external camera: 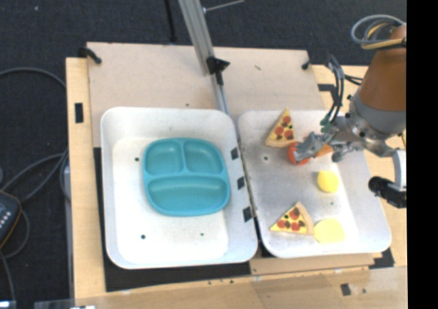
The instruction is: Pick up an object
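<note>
The grey two-finger tool (pixel 309 146) sat low in the right white bin (pixel 356 232), right against a small red-orange toy (pixel 298 155). I could not tell its grip.

Left white bin (pixel 123 246): teal three-compartment plastic plate (pixel 185 176) at centre. Right white bin (pixel 363 232): one toy pizza slice (pixel 281 129) near far edge, second pizza slice (pixel 292 219) touching yellow disc (pixel 329 230) near front edge, yellow ball (pixel 328 181) mid-bin. Gripper (pixel 309 148) over small orange-red object (pixel 297 155).
</note>
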Controlling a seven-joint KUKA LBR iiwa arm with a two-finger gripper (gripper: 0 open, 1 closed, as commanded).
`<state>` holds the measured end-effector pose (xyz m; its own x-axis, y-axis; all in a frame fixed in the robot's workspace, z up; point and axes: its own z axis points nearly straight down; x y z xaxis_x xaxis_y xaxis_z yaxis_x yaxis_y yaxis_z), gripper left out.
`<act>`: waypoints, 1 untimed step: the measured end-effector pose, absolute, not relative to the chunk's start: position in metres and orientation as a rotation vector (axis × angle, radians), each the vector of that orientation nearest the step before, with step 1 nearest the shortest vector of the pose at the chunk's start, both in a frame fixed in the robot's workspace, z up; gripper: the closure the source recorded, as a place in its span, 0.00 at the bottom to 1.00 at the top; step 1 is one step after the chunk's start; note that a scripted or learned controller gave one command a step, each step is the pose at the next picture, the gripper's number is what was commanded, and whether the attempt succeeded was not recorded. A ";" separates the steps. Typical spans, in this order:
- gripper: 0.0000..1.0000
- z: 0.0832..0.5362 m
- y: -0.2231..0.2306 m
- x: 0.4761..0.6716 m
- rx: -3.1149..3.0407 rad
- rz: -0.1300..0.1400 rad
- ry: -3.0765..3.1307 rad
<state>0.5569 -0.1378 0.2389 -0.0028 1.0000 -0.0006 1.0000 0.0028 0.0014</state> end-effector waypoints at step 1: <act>0.00 0.239 -0.138 0.557 2.219 0.002 2.222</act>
